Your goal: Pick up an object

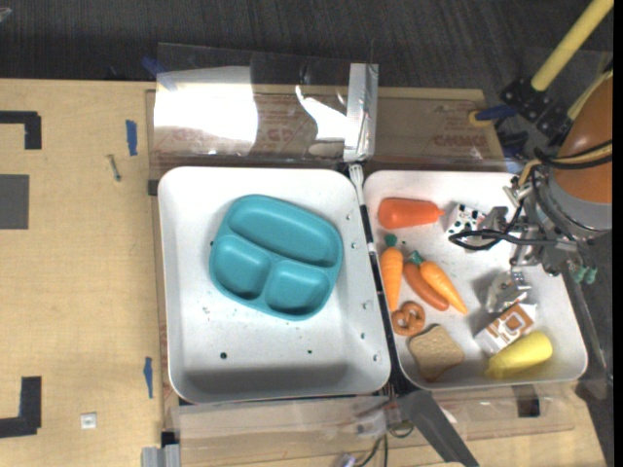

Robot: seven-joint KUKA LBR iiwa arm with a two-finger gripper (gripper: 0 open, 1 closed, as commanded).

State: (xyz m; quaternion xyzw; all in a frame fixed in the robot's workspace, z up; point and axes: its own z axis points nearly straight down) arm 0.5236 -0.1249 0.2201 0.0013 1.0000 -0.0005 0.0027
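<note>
We look down at a slant on a table [68,261] bearing two shallow white bins side by side. Taking the divider where the bins meet as our landmark, the left bin [195,358] lies to its left and holds a teal divided plate [275,254], tilted, with three compartments. The right bin [569,353] lies to the divider's right and holds the toy food we could pick from. Just beside the divider are two carrots [391,272] [436,284] lying close together, with an orange sausage-like piece [409,212] above them, nearer the bin's far wall. Below the carrots sit a small pretzel [408,316] and a slice of toast [435,350]. Farther from the divider, near the bin's right front corner, lie a yellow lemon-like piece [520,353] and a small brown and white box [506,325], touching or nearly so. A white item with black spots [463,219] rests near the far wall. Our arm [589,154] reaches in from the far side of the right bin, and our hand [514,282] hangs above the bin floor, just above the small box. We cannot tell the hand's state, because cables and metal parts clutter it. We see nothing lifted, so we judge the pick not yet made: the descent, the grasp and the lift all seem left to do.
</note>
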